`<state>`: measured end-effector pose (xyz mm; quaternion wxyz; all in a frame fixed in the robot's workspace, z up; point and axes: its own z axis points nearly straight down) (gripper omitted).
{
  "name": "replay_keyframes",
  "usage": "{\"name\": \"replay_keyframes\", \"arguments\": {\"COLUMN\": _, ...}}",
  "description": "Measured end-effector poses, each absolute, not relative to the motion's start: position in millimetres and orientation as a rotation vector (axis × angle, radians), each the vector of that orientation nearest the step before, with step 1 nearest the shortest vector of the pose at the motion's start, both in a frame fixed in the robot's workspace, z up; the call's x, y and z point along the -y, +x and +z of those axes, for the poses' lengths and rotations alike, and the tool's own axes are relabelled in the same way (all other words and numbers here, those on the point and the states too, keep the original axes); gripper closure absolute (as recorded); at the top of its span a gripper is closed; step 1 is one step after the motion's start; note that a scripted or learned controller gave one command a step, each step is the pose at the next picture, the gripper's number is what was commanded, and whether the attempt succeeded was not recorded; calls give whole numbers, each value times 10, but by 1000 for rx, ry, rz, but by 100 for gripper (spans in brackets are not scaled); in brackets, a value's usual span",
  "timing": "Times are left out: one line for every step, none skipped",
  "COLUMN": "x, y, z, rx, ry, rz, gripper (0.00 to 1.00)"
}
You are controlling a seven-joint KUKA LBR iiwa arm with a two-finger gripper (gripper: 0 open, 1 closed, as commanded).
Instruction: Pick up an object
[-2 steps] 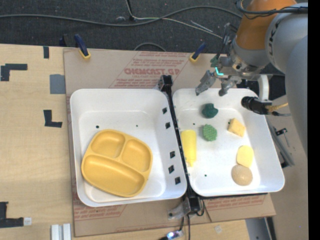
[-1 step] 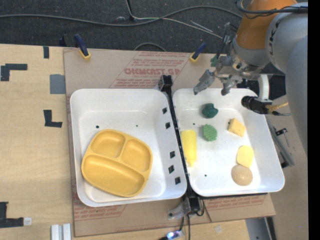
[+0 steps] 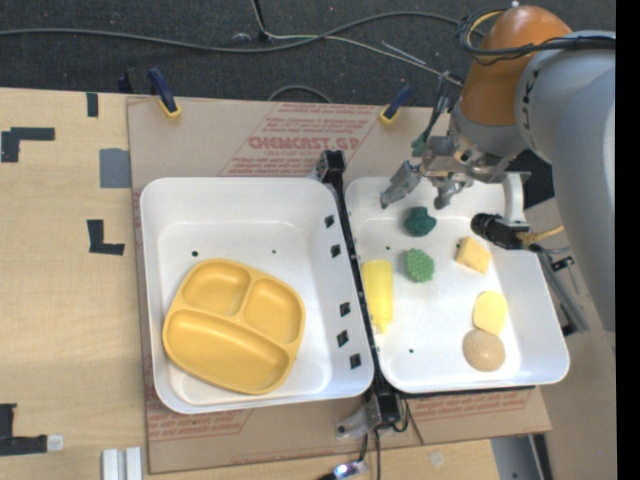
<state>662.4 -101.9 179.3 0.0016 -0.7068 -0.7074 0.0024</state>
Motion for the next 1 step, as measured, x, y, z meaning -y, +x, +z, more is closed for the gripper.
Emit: {"name": "replay_keyframes", "arguments": {"x": 928, "y": 6622, "z": 1310, "rx": 2221, "ry": -2218, "rz": 6, "gripper": 0}}
